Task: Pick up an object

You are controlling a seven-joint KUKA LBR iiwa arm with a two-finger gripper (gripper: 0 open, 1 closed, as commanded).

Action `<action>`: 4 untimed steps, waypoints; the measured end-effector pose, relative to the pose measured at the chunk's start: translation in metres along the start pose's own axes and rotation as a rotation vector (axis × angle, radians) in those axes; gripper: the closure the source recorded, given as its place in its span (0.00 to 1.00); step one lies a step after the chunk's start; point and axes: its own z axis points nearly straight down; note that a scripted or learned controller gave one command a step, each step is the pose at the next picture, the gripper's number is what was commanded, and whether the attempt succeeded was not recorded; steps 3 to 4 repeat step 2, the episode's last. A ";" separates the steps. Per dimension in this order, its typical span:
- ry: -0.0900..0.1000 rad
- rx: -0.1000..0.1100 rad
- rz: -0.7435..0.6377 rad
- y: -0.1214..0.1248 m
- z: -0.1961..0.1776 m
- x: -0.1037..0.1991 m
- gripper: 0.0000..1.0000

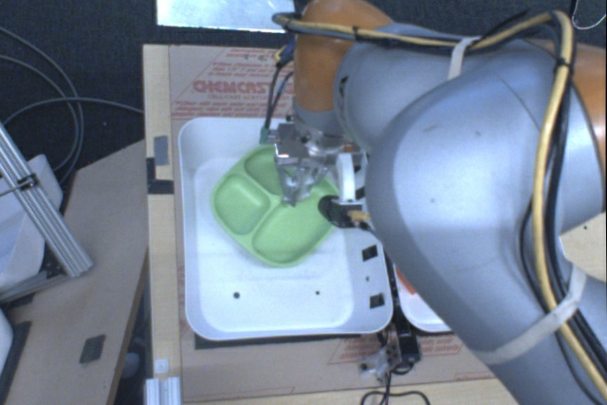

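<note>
One target on offer here, and it's a big one: a pale green divided plate [261,215] lying tilted across the left white bin [285,318], nearer the bin's far end, with bare white floor in front of it. Start at the left of the bench and you see tan board and loose black cables [47,90] on the dark floor, then the bin's rim, then the plate's rounded left compartment sitting free and in plain sight.

Moving right, the gripper [294,190] is down low over the plate, right where the ridges between its compartments meet. Its fingers look drawn close together, pointing down at that ridge, but whether they actually pinch the plastic or merely touch it is too fine to read from this angle. Nothing is visibly lifted, so I won't call it a grasp.

Further right the grey arm [474,194] swallows the view, covering most of the right bin [422,318].

My read: this is the grasp step itself, descent done, closing or just closed. Next comes a straight upward lift, and a thin ridge on a wide, shallow plate could easily slip out or swing as it rises.
</note>
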 end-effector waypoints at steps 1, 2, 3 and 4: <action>0.025 -0.062 0.000 -0.006 0.003 -0.011 1.00; 0.010 -0.204 0.008 -0.043 0.008 -0.005 1.00; 0.010 -0.204 0.008 -0.043 0.008 -0.005 1.00; 0.010 -0.204 0.008 -0.043 0.008 -0.005 1.00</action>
